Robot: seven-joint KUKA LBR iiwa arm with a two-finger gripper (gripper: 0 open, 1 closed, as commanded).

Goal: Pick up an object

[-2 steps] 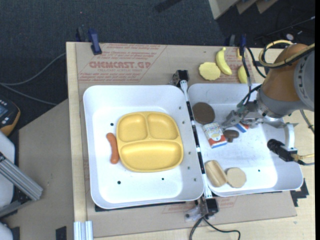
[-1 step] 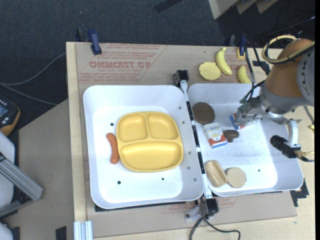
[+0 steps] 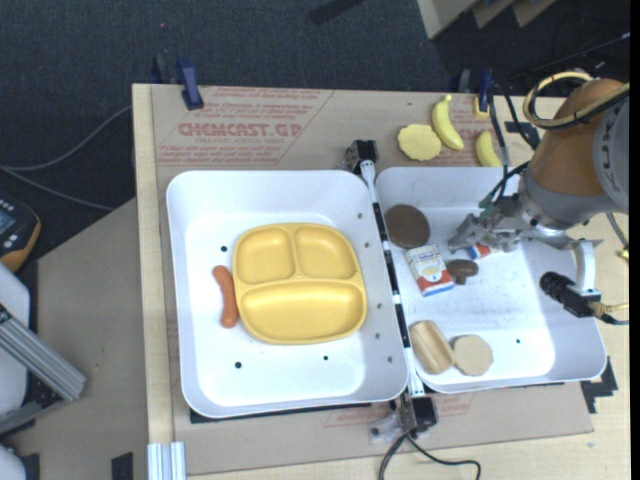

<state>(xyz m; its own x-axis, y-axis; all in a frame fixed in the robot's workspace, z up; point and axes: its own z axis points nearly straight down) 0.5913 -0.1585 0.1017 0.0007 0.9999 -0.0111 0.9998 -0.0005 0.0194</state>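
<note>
- Looks like the reaching-in step: the pincer [image 3: 478,236] is low in the right bin [image 3: 520,363], hanging just above and right of the little carton [image 3: 428,269], the white, blue and red box lying mid-bin.
- Can't tell if the pincer is open or closed, it's a grey tangle from this angle, and I see nothing between its tips, so I'd say nothing is picked yet.
- Likely target, my guess: the carton, or the small brown piece [image 3: 461,268] touching the carton's right side. Next move needs a short drop and a clean close around just one of them.
- Crowding is the catch: the dark brown round disc [image 3: 407,225] sits just up-left of the carton, so a sloppy close could nudge neighbours.
- Well below the carton: a bread roll [image 3: 432,346] and a tan cookie-like round [image 3: 472,355], side by side near the bin's front edge.
- Far left of the carton, in the left bin [image 3: 200,218]: a yellow divided plate [image 3: 298,281] with a sausage [image 3: 226,295] next to it.
- Up beyond the carton, on the bench [image 3: 250,128]: a banana [image 3: 449,124] and a yellow chip-like thing [image 3: 419,142].
</note>
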